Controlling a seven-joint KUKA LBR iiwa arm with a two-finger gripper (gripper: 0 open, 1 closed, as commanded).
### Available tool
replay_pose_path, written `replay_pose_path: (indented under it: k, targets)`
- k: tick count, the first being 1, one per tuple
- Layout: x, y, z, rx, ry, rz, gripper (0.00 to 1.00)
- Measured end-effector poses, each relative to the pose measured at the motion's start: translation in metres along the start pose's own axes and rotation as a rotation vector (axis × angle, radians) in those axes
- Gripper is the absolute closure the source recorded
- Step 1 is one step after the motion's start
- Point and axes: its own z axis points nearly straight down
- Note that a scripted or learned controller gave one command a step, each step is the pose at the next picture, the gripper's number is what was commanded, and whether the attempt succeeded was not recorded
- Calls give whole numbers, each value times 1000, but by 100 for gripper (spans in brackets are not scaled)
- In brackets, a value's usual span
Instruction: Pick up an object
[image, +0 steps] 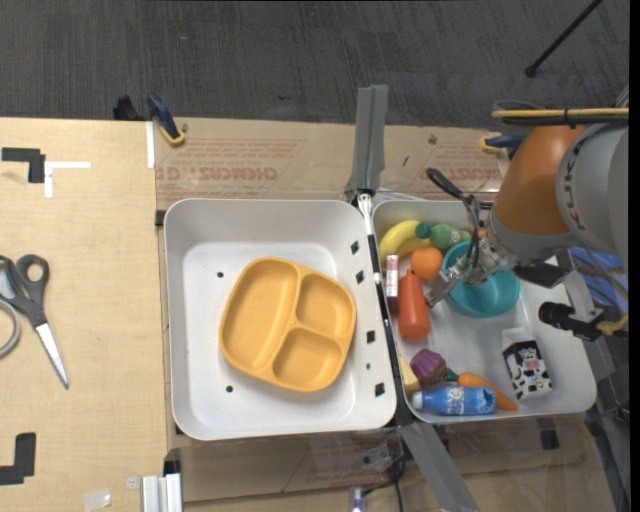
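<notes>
Camera view showed me reaching into the right bin (570, 400) from its right side, my gripper (462, 268) low among the clutter near that bin's back edge, right at the rim of a teal bowl (490, 292). Whether my jaws were apart or together I could not tell; the wrist hid them, and nothing was visibly clamped. Possible targets crowded that corner: an orange ball (426, 262) just beside me, a yellow banana (398, 236) by the back-left corner, a red bottle-like toy (413, 308) along the left wall. Toward the front edge lay a purple item (430, 366), a blue bottle (458, 401) and a black-and-white cow figure (527, 368). The left bin (190, 380) carried a yellow divided plate (288, 324). My worry was crowding: closing here might have caught the bowl's rim at a slant and let it slip, or nudged the ball so it rolled away. I judged a two-object pinch likely too, since things lay touching.
</notes>
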Motion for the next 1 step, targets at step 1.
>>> replay_pose_path:
  k: [1]
  targets:
    - [-3,9,0,1,4,113,0]
